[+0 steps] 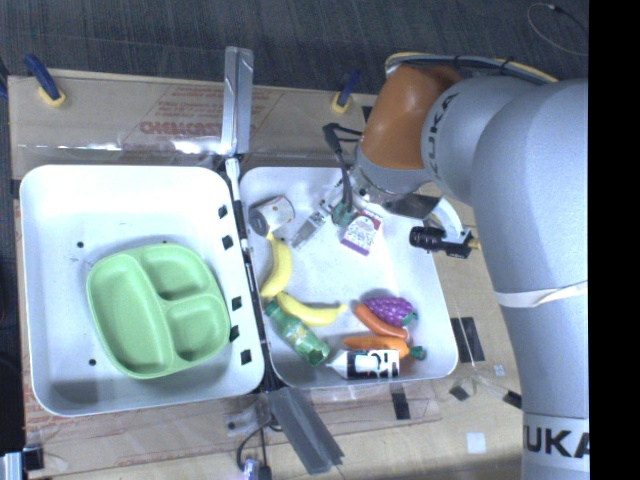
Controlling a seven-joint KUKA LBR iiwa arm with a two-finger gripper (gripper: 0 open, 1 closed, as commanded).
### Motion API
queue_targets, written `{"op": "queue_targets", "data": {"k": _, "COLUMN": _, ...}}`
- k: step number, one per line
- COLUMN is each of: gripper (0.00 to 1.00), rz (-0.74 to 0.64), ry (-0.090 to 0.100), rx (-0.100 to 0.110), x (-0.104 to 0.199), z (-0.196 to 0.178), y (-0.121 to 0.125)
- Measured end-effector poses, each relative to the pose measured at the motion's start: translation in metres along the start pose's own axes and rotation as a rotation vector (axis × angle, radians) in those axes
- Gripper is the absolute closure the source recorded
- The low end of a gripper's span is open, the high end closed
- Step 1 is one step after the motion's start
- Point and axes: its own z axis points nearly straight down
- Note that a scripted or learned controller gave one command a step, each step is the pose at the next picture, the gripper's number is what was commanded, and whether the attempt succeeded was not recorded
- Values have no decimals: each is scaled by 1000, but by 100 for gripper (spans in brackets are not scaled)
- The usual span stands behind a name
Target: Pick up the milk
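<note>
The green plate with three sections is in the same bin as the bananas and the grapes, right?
Not quite. The camera view shows the green plate lying alone in the left bin. The bananas and the grapes are in the right bin, next to it.

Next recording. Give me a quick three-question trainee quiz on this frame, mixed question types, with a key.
1. True or false: the green divided plate lies in the left bin.
2. The small carton near the gripper lies in which bin: A left, B right?
3. Which fruit touches the green bottle?

Key: 1 true; 2 B; 3 the banana.
</note>
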Motion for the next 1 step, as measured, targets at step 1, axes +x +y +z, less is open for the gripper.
{"op": "queue_targets", "data": {"k": 1, "gripper": 0, "rz": -67, "ry": 0, "rx": -1, "x": 6, "z": 11, "y": -39}}
